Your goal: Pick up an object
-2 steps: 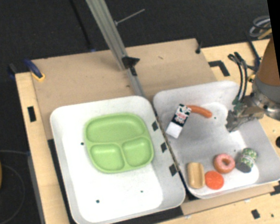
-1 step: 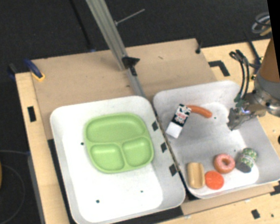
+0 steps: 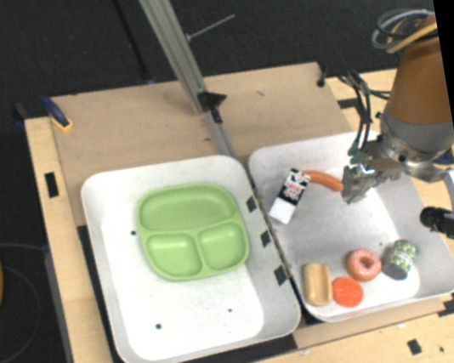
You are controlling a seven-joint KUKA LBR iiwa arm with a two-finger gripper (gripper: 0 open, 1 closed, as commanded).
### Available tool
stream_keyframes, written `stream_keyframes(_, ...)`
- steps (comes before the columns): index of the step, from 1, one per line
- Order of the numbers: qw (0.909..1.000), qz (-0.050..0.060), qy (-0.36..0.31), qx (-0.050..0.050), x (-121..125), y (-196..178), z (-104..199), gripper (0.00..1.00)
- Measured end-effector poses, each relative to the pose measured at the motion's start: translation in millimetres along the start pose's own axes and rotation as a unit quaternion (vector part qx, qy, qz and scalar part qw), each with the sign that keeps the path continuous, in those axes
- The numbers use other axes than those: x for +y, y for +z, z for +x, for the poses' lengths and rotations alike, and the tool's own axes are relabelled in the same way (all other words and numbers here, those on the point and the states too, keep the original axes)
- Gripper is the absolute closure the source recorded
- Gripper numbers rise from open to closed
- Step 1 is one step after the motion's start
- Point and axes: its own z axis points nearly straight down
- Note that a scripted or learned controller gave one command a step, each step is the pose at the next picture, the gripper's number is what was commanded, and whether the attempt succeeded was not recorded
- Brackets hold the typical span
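The right bin (image 3: 405, 215) holds the loose objects. An orange carrot-like piece (image 3: 323, 178) lies near its far side, next to a white carton with black markings (image 3: 289, 196). Along the near edge sit a tan bread roll (image 3: 316, 283), a red-orange round piece (image 3: 347, 291), a pink donut (image 3: 363, 264) and a green-white ball (image 3: 400, 258). My gripper (image 3: 355, 187) hangs over the right bin just right of the carrot's end, close to it. Nothing shows between its fingers.
The left bin (image 3: 138, 320) carries a green three-compartment plate (image 3: 192, 229). A grey metal post (image 3: 179, 46) rises behind the bins at the seam. The arm's grey body with its orange band (image 3: 419, 92) fills the space right of the right bin.
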Motion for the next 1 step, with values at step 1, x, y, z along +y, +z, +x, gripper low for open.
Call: stream_keyframes(1, 1.0, 0.0, 0.0, 0.0, 20.0, -10.4, 47.6, 1.0)
